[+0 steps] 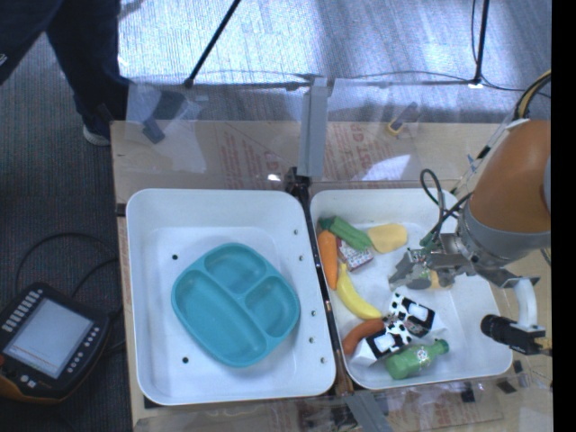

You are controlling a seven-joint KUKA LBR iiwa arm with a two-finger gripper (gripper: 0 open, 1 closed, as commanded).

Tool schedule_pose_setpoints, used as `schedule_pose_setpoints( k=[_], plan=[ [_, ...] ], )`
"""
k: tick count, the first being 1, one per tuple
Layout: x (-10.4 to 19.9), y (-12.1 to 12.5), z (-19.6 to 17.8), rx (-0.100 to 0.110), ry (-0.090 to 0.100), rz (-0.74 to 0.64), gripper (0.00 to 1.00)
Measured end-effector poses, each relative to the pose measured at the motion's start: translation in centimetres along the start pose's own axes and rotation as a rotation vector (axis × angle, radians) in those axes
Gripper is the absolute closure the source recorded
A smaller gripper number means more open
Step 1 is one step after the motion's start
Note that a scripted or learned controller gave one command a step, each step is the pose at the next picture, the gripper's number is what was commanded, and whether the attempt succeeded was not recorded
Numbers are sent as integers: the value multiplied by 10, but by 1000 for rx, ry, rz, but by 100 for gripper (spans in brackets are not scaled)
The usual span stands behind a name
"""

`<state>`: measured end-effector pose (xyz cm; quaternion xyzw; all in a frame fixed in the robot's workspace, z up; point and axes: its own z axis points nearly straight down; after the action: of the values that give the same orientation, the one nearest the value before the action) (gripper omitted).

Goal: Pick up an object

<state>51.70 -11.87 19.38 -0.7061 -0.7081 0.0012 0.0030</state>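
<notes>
The right bin (468,340) holds several small items. An orange carrot (328,257) and a yellow banana (354,297) lie by its left wall. A green vegetable (349,233) and a pale yellow piece (388,237) sit at the back. Toward the front are a red sausage (362,333), a black-and-white cow-patterned item (405,318) and a green bottle (417,358). My gripper (414,274) hangs over the middle of this bin, just behind the cow-patterned item and right of the banana. Nothing can be seen held in it.
The left bin (153,241) carries a teal divided plate (236,304). A small red-and-white packet (356,257) lies beside the carrot. A metal post (312,138) rises behind the seam between the bins. A teach pendant (49,340) lies on the floor at the left.
</notes>
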Motion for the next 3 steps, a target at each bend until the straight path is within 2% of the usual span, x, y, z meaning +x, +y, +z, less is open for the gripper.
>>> schedule_pose_setpoints(
  k=[1,2,3],
  plan=[
    [-2,39,108,-2,0,-82,0],
    [-3,39,99,0,2,-75,100],
    [65,117,6,-3,-2,54,100]
  ],
)
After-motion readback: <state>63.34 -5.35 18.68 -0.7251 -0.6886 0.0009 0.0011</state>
